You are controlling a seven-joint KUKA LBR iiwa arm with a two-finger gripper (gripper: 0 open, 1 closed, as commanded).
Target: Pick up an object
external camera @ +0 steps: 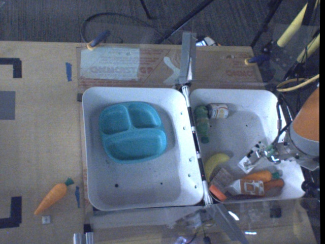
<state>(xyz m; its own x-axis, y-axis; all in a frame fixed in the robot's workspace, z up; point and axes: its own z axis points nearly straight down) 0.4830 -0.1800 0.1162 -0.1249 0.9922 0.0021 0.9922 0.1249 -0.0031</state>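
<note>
Hovering over the right bin (264,98) near its right edge, the gripper (258,155) carries nothing I can see, so the pick seems not yet done, with the carrot (260,176) and bottle (248,187) just below it at the bin's front edge.

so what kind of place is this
Probably a robotics lab test bench: two white bins on a taped wooden bench, toy food such as a carrot, and tripod legs on carpet.
</note>
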